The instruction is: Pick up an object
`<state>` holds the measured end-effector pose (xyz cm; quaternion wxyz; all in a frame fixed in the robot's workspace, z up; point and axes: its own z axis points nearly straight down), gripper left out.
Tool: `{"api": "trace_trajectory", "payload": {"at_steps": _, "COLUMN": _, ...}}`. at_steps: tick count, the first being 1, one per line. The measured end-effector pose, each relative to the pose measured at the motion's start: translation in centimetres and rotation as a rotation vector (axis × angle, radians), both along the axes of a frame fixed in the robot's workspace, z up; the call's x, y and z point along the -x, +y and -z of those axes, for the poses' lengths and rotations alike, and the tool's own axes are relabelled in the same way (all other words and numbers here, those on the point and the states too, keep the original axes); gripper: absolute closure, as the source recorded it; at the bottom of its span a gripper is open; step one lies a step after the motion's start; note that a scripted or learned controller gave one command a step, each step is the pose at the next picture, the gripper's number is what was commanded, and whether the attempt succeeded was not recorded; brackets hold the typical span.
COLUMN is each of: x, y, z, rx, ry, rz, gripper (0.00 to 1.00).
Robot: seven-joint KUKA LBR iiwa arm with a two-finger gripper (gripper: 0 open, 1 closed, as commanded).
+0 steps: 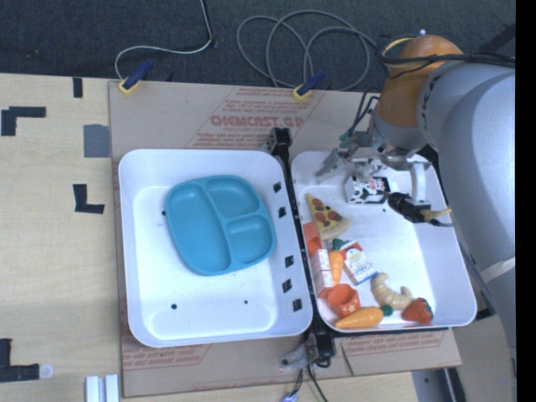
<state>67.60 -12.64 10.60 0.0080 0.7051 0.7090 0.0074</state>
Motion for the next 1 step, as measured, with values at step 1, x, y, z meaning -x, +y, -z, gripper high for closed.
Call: {"api": "trace_trajectory", "payload": {"at_steps": 1, "x": 0.10, "y": -1.19, "z": 0.04, "rx": 0.012, "ry": -0.009, "rz": 0.003, "gripper": 0.00}}
